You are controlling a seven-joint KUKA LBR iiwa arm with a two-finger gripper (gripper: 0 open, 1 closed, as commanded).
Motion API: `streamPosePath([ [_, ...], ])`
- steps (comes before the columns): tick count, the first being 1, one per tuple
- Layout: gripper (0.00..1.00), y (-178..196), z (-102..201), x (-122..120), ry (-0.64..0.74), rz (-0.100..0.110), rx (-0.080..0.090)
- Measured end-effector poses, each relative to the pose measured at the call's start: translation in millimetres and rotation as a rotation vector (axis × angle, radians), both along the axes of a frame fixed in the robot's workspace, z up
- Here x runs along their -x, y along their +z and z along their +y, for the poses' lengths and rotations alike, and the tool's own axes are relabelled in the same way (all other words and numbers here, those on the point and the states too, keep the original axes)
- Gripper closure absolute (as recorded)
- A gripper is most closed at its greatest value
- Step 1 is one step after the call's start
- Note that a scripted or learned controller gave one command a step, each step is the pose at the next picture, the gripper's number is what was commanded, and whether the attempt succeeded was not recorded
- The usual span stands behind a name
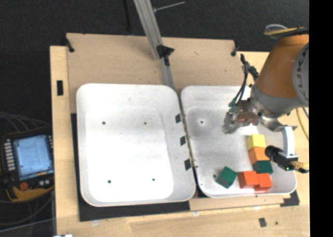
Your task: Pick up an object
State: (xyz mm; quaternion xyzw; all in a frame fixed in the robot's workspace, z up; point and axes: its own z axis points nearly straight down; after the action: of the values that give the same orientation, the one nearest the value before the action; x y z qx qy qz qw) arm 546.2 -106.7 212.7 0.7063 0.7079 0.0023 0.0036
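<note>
Yellow block, small and cube-like, just beside end effector; finger state indiscernible.

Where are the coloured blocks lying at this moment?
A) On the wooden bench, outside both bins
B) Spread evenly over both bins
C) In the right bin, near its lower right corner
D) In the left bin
C: the yellow block, the orange blocks and the green block all lie clustered inside the right bin, toward its lower right corner.
</note>
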Motion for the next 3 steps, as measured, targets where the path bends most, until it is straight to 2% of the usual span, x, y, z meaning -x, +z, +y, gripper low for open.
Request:
streamPosePath([
  [1, 1.00, 4.1, -0.5, -0.8, 0.002, 0.006, -0.002],
  [3, 1.00, 8.2, 107.0, -44.8, 0.006, 0.006, -0.004],
])
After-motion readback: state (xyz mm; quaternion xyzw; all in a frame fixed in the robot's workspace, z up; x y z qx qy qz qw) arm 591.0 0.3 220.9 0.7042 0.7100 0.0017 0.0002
